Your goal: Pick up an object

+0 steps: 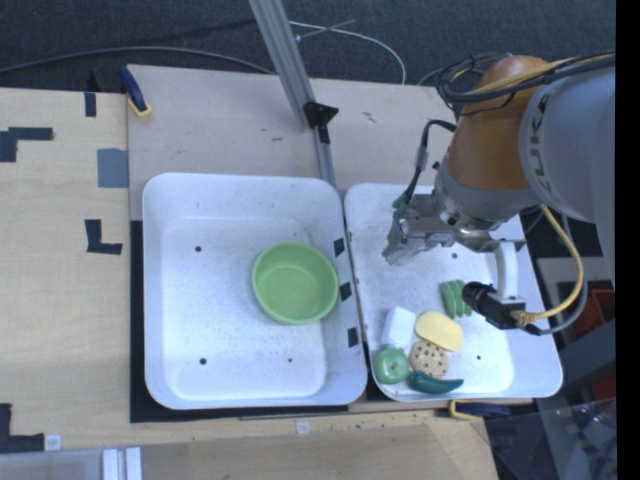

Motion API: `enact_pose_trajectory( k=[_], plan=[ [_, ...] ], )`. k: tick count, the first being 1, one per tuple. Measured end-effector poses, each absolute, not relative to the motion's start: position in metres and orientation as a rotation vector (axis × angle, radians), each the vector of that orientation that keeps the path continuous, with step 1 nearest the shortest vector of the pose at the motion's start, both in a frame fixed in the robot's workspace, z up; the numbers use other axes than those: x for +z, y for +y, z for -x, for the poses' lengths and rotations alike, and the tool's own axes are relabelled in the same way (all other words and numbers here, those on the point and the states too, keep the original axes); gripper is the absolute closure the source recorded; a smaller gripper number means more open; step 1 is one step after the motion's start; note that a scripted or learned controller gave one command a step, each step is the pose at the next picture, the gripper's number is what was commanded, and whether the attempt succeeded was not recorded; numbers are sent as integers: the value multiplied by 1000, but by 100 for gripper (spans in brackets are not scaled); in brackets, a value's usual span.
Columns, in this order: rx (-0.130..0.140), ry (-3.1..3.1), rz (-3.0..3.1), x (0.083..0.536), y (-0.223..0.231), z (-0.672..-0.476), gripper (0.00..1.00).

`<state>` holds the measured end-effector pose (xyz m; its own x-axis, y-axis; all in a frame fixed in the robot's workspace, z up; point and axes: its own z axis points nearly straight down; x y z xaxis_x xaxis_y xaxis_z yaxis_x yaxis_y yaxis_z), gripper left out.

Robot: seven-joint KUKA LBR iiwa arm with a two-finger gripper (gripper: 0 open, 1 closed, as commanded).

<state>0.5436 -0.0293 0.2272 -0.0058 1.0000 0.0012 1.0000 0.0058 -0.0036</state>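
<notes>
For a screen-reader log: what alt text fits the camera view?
A grey and orange robot arm's gripper hovers over the right bin, above small toy foods clustered at its near edge. The left bin holds a green bowl.

A blue-and-yellow clamp [134, 91] sits at the bench's far left corner, with black tape marks [99, 237] alongside.

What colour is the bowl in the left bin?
Light green: the bowl shows plainly in the camera view, against the white bin.
</notes>
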Motion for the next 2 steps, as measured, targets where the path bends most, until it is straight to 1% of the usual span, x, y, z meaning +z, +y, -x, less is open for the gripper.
enact_pose_trajectory(
  k=[1,2],
  plan=[
    [0,-2229,2211,234,26,-550,100],
    [1,-2228,2211,224,85,-569,100]
  ],
)
